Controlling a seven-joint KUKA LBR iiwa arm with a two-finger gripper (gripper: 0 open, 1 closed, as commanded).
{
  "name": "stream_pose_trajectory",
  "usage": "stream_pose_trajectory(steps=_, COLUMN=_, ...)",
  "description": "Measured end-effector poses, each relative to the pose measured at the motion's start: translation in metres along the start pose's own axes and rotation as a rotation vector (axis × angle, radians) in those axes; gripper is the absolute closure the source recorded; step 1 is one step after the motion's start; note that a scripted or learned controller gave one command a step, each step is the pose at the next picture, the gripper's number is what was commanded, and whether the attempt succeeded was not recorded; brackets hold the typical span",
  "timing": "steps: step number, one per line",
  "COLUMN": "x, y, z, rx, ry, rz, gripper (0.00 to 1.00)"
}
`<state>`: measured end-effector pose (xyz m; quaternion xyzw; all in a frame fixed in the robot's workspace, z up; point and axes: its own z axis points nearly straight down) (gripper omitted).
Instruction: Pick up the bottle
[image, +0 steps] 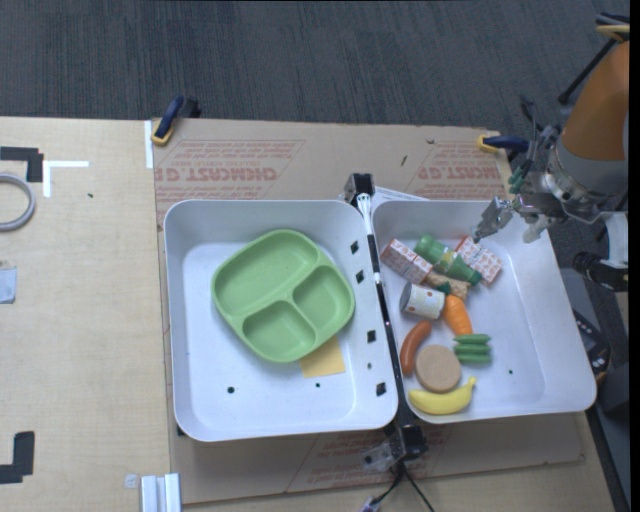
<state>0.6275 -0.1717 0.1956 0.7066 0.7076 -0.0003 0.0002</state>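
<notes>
Mirrored "CHEMOSZT" lettering on cardboard

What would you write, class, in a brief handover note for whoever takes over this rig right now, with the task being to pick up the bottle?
Gripper: above the right bin's far edge, holding nothing.
Green bottle: lying on its side in the right bin's far part, among the food boxes, near the carrot.
Left bin: holds the green divided plate.
Done: nothing lifted yet.
Left: lower onto the bottle, grip it, lift it.
</notes>
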Motion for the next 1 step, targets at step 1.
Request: stream_pose_trajectory(steps=1, x=-0.0003, y=0.0004, z=-0.0098, rx=-0.001, ry=-0.001, rz=-0.003, gripper=1.0)
